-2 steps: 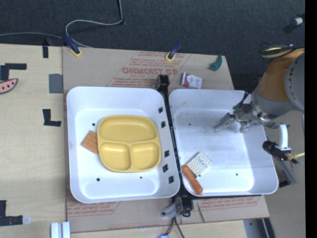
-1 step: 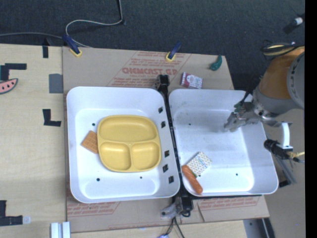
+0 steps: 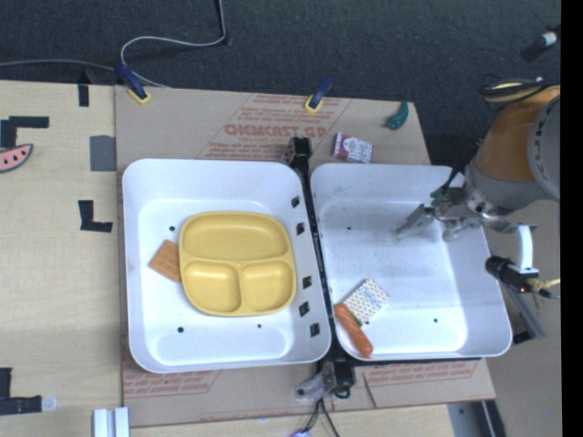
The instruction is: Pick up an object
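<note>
Seen from above, two shallow white bins sit side by side on a sheet of brown cardboard over the bench. The left bin (image 3: 146, 244), in the centre-left of the frame, holds a yellow divided plate (image 3: 239, 262) lying flat in its middle, with a small tan cracker-like piece (image 3: 166, 261) just beside the plate's left edge, partly tucked under it. The right bin (image 3: 474, 326) holds two small things near its lower left corner: a patterned white packet (image 3: 366, 300) and, touching its lower left side, an orange carrot-shaped toy (image 3: 353, 330) lying at a slant. The arm (image 3: 515, 153) comes in from the right edge, its orange band at the upper right, and the gripper (image 3: 428, 222) hangs over the upper right part of the right bin, well apart from the packet and the carrot toy. Its two fingers are spread apart and point toward the left, with nothing between them. Above the bins, a small red and white box (image 3: 352, 147) lies on the cardboard.
</note>
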Motion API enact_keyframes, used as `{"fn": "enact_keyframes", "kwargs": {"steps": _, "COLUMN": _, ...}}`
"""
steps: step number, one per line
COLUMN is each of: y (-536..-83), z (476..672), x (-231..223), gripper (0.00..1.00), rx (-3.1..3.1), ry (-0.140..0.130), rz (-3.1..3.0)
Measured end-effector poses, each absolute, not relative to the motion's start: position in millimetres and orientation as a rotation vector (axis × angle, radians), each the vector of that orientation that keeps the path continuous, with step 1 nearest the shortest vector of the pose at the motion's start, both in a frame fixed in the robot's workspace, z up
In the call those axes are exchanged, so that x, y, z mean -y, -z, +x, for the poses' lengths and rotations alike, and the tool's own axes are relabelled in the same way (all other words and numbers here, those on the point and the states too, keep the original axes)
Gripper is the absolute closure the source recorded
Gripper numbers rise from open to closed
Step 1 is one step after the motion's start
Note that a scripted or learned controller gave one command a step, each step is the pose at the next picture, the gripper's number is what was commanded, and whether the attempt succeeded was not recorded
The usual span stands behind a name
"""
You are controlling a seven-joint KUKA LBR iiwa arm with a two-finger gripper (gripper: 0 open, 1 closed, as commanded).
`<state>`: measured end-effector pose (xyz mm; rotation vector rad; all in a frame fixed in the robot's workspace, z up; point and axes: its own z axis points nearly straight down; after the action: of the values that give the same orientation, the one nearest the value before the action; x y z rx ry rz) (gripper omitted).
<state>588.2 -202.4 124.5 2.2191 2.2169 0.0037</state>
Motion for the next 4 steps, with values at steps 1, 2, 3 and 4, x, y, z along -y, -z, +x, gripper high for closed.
{"fn": "enact_keyframes", "kwargs": {"steps": 1, "y": -134, "z": 588.6, "x": 202, "gripper": 1.00, "rx": -2.218, "ry": -0.006, "rz": 2.219}}
{"fn": "enact_keyframes", "kwargs": {"steps": 2, "y": -134, "z": 588.5, "x": 202, "gripper": 0.00, "rx": -2.218, "ry": -0.006, "rz": 2.219}}
{"fn": "enact_keyframes", "kwargs": {"steps": 3, "y": -87, "z": 581.6, "x": 203, "gripper": 0.00, "rx": -2.221, "ry": -0.001, "rz": 2.218}}
{"fn": "enact_keyframes", "kwargs": {"steps": 4, "y": -97, "z": 582.7, "x": 204, "gripper": 1.00, "rx": -2.216, "ry": -0.002, "rz": 2.214}}
